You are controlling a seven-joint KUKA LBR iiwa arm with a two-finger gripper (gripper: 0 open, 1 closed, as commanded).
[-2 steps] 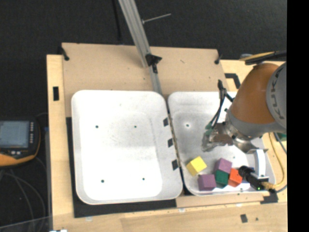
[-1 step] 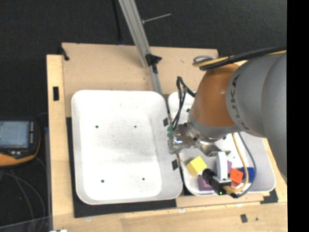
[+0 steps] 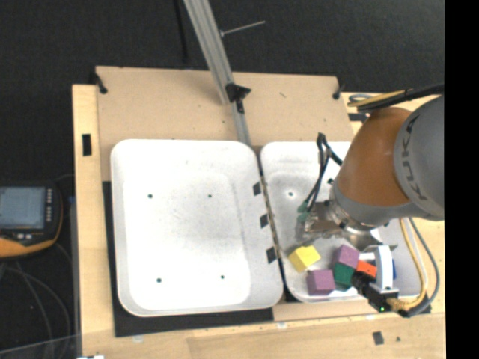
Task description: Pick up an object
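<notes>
Dark carpet surrounds a pale wooden bench (image 3: 194, 96) bearing two white bins side by side. Near the front of the right bin (image 3: 288, 167), a yellow block (image 3: 304, 258) lies closest to the divider, and it looks the likeliest pick: it sits just below and slightly left of the gripper (image 3: 318, 226), which hangs low over the bin under the grey arm (image 3: 389, 174) with its orange band. Whether the gripper is released or clenched cannot be told from this slant, and nothing is visibly grasped. Counting the cluster: one yellow block, two purple blocks (image 3: 320, 281), one green block (image 3: 343, 275) and one orange piece (image 3: 365, 268), all touching or just beside each other. No objects lie in the left bin (image 3: 187, 223).
</notes>
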